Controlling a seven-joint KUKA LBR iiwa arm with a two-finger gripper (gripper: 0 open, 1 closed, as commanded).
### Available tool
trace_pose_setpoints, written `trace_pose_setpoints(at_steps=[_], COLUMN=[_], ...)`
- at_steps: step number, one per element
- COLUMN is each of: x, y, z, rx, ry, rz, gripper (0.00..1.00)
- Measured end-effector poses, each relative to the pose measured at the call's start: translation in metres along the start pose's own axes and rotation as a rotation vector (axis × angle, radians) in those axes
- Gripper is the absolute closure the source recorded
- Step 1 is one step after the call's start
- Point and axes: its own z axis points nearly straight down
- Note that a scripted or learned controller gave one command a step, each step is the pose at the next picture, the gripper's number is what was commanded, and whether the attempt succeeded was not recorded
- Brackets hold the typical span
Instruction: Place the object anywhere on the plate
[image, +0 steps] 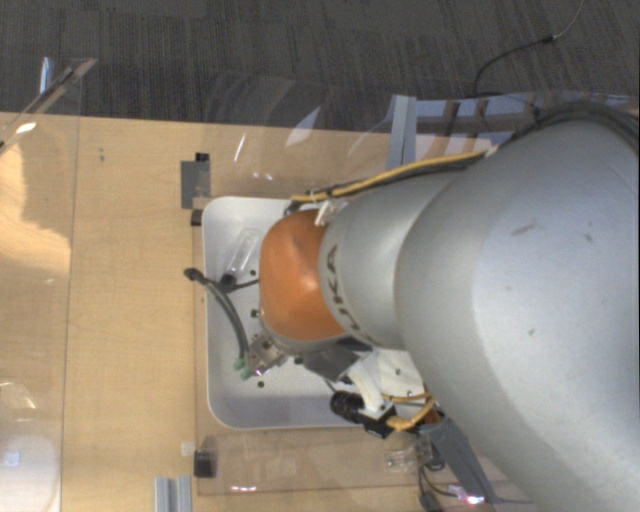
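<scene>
While the grey arm (500, 300) is reaching in from the right, it is covering most of the white bin (225, 395) on the worktop (110, 330). Its hand (255, 362) is hanging low over the bin floor; I cannot tell its state. The arm is hiding the object and plate.

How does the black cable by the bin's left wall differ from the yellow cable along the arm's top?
The black cable bends down over the white bin, ending near a green tip; the yellow cable runs nearly straight along the arm's upper edge. Both are thin and follow the arm.
</scene>
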Motion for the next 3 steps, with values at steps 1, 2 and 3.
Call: trace_pose_setpoints(at_steps=[1,2,3], x=[-0.021,0.000,-0.110], y=[0.014,0.018,0.114], z=[-0.161,0.000,-0.071], rx=[-0.001,-0.002,-0.004], ry=[-0.002,-0.001,-0.006], rz=[-0.335,-0.251,-0.569], gripper=[1.00,1.00,1.00])
